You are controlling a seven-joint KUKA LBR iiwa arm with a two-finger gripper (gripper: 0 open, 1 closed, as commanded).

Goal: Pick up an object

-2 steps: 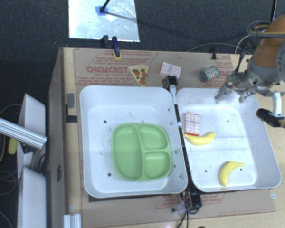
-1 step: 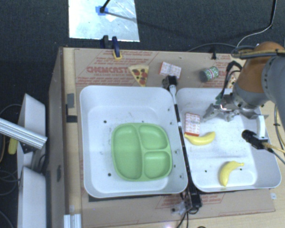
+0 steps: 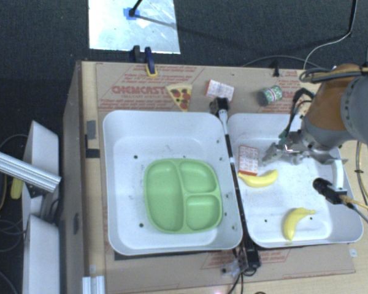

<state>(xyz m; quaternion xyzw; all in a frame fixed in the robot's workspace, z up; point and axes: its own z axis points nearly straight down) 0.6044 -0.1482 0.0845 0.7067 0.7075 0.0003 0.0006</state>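
Item: banana point(image 3: 258, 179) in right bin point(image 3: 343, 228), just below-left of gripper point(image 3: 281, 152), w/ red-white packet point(image 3: 248, 159) beside it; we can't tell finger state; risk, we judge: descent lands on packet, misses fruit.

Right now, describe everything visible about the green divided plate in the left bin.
The green divided plate is pale green, looks like smooth plastic, and has rounded corners. Raised ridges split it into three compartments: one large on the view's left, two smaller on the right. It lies flat, right side up, on the floor of the left bin, toward the near right part, with nothing in it. Nothing but the bin floor touches it.
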